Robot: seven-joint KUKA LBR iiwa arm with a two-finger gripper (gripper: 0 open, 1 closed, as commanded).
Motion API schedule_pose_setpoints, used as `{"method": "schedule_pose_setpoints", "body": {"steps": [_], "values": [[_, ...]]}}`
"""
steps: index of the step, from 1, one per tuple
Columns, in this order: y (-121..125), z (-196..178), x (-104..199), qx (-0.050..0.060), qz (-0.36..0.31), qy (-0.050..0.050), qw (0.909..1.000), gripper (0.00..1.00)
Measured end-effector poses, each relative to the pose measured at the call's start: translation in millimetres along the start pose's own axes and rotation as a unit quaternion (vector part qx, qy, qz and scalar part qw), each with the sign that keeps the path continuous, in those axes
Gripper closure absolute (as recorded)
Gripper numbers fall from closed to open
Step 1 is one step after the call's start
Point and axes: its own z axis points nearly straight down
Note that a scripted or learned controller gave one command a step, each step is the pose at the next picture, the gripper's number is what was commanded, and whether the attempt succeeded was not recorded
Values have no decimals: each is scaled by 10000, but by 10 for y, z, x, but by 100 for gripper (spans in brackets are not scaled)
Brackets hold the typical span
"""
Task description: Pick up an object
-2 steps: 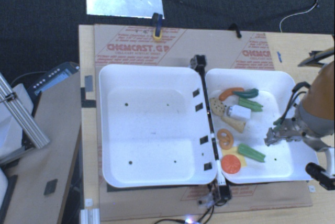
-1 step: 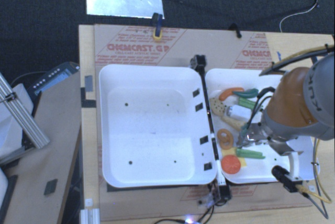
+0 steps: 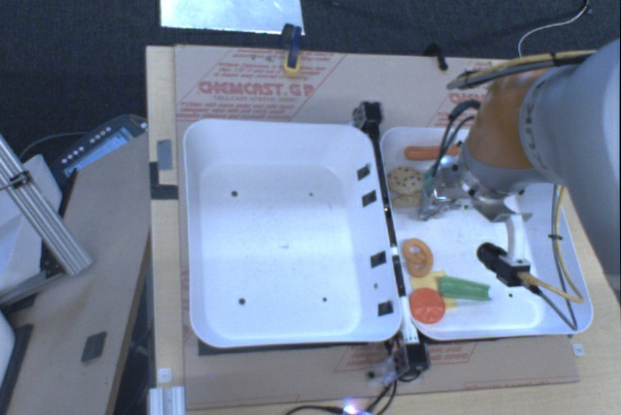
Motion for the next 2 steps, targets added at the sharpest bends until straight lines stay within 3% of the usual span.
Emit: {"method": "schedule_pose_setpoints", "body": {"steps": [1,2], "values": [[448,2,-253,3,18,-6,10000,100],[867,-1068,617,-44,-23,15,10000,100]]}}
